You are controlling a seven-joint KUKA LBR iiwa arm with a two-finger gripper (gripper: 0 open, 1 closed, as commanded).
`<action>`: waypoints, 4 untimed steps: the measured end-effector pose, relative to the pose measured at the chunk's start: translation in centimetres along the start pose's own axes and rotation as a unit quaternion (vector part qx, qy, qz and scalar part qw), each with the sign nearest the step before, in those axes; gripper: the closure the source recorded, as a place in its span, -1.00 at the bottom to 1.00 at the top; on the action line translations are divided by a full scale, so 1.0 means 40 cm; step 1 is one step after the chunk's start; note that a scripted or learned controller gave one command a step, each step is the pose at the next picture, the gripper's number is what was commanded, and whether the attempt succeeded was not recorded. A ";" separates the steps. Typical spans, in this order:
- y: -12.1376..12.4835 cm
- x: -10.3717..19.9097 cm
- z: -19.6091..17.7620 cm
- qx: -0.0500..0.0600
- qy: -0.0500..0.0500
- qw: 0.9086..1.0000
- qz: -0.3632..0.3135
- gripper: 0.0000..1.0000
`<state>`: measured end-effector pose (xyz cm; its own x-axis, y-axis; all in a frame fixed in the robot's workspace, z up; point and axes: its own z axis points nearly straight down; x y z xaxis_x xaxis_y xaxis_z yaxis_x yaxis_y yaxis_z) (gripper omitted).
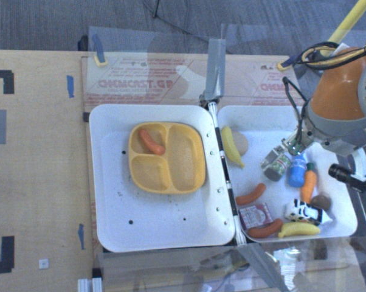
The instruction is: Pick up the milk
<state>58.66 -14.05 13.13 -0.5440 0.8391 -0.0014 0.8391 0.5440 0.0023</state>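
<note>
The milk (305, 213) is a small black-and-white cow-patterned carton lying near the front right corner of the right bin (347, 224). It rests against a yellow banana (299, 229) and just in front of a brown lump (321, 202). My gripper (292, 146) hangs below the orange wrist band over the middle right of that bin, above a grey can (274, 165) and a blue bottle (297, 169). It stands well behind the milk and apart from it.
The right bin also holds an orange carrot (308, 186), two sausages (251, 194) (263, 229), a red packet (254, 214), a second banana (231, 146) and a beige disc (240, 143). In the left bin (110, 181) a yellow divided plate (184, 163) carries one sausage (151, 141).
</note>
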 end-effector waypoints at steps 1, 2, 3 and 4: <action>0.000 -0.005 -0.028 -0.002 -0.002 1.000 0.002 1.00; -0.154 0.051 -0.066 0.001 0.001 0.980 0.199 1.00; 0.014 0.114 -0.256 0.001 0.000 0.966 0.260 1.00; 0.014 0.114 -0.255 0.001 0.000 0.966 0.259 -1.00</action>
<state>56.62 -9.91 23.34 -0.0503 0.9987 -0.0010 0.9987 0.0503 0.0011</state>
